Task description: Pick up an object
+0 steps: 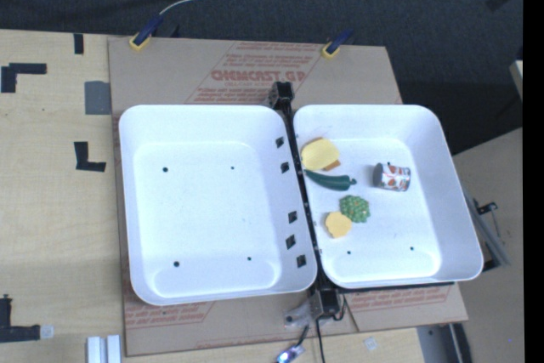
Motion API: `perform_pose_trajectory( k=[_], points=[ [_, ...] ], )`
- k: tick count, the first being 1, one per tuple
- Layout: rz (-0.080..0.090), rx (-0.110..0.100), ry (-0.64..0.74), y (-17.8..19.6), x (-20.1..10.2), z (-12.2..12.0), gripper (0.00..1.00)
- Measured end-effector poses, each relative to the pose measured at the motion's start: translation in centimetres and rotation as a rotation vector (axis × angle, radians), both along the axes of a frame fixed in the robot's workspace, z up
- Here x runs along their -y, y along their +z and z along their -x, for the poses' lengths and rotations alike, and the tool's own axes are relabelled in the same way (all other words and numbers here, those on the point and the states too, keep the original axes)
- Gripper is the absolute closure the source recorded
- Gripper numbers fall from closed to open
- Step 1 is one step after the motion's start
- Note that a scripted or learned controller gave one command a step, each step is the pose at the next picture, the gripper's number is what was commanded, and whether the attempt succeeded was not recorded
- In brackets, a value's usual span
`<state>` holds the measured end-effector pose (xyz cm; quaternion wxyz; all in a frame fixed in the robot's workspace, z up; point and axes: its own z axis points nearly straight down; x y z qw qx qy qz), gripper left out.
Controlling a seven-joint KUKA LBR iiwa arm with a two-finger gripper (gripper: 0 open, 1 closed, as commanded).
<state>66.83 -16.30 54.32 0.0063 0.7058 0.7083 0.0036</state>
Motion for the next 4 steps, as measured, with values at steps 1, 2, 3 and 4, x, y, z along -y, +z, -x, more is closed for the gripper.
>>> perform_pose_trajectory(
  k=[1,2,3,4],
  points=[
    [-0.005,-0.014,-0.001,-0.8,-2.1,4.2,1.0],
    [-0.005,-0.014,-0.001,-0.8,-3.6,8.2,1.0],
    [-0.004,-0.014,-0.004,-0.8,-3.4,12.2,1.0],
    [-0.003,-0.014,-0.003,-0.8,-3.4,12.0,0.0]
  ],
)
